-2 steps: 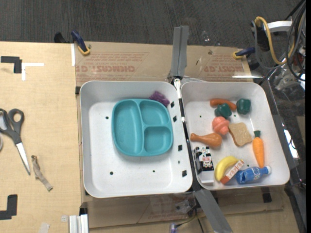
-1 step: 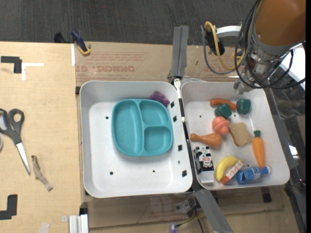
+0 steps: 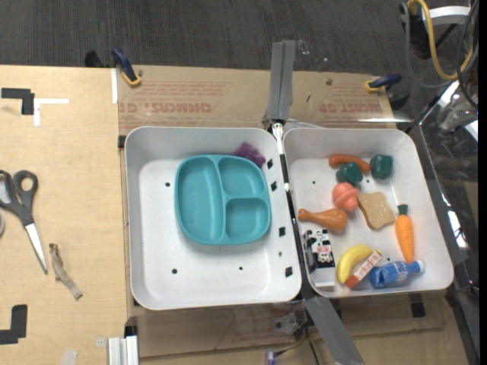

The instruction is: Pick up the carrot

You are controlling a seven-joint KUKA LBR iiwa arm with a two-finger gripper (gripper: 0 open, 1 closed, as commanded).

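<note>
The carrot [image 3: 405, 236] lies by the right wall of the right bin [image 3: 423, 166], long axis running near to far, green top at the far end. Bread [image 3: 377, 210] sits just left of it and a blue bottle [image 3: 396, 273] just near, so I judge I should straddle it left to right.

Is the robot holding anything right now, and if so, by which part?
Nothing is held. The carrot lies loose in the right bin, near its right wall.

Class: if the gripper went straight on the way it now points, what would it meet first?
Hard to tell: the gripper is blurred, outside the right bin's far corner. If it points downward, probably the dark surface beneath it; the carrot lies well off that line.
</note>
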